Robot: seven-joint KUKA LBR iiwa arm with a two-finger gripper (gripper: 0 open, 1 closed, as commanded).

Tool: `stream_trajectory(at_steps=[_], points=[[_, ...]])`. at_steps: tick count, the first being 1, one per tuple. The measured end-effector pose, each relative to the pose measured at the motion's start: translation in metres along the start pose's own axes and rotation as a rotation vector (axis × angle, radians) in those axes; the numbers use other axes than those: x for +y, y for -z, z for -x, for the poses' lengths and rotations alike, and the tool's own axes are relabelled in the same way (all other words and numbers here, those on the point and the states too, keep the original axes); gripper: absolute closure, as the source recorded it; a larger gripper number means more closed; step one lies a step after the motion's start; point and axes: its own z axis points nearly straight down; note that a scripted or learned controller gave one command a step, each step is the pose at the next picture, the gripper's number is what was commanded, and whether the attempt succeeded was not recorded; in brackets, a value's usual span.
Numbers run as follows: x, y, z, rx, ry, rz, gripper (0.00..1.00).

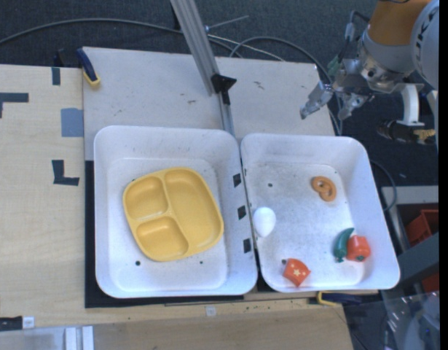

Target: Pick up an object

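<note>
A KUKA arm's gripper (333, 100) is hovering above the table, past the far rim of the right-hand bin (369, 162), with its fingers (312, 106) appearing parted and nothing between them; at this slant, exactly how wide they are standing is hard to judge.

Four small candidates for the pick are lying in that bin, all below and toward the camera from the fingers. Nearest to them is a brown pretzel-shaped piece (324, 188), lying flat; it is looking light and rigid, and its outer edges are probably offering the best purchase, since the flat profile is leaving little to pinch. Farther off, against the bin's inner wall, a white egg-shaped object (264, 221) is resting; it is appearing smooth and rounded, likely to roll or squirt out unless taken squarely across its middle. Farthest from the fingers, an orange-red block with pale spots (296, 271) is sitting by the near rim, its flat sides likely making the surest grip, while a red piece with a green top (352, 246), seemingly toy produce, is lying close to the outer wall, leaving little room for a finger on that side.

In the other bin, well away from the fingers, a yellow divided tray (173, 214) is lying.
</note>
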Motion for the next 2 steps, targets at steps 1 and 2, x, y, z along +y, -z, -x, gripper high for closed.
stream_trajectory(at_steps=[1,2], points=[[0.0,0.0,0.0,0.0,0.0,0.0,0.0],[-0.005,-0.044,-0.001,0.0,-0.001,-0.004,0.0]])
